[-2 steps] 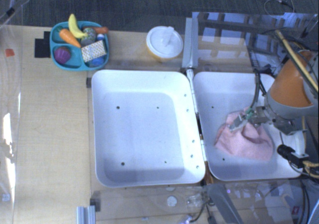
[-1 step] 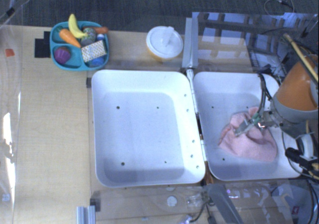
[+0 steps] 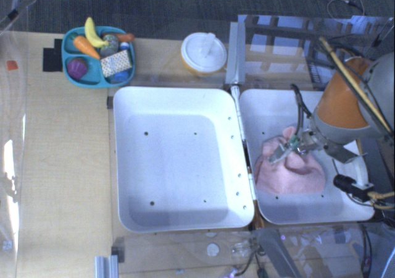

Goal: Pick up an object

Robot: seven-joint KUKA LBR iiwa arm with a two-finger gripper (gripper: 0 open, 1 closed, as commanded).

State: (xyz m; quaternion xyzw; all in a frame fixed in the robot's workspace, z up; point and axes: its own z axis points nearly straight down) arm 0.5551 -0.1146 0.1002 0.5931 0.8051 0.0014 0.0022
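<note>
You see the gripper [image 3: 282,150] low in the right bin [image 3: 271,209], touching the pink cloth [image 3: 290,172] bunched directly beneath it; you cannot tell how it is set.

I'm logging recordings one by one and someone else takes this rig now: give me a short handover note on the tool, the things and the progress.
Tool: down in the right bin, at the left part of the pink cloth; the grip state cannot be made out.
Things: the cloth lies bunched on the right bin's floor. The left bin sits beside it.
Done: the arm has reached the cloth.
Left: confirm a grip on the cloth, then lift it; it is not yet raised.
</note>
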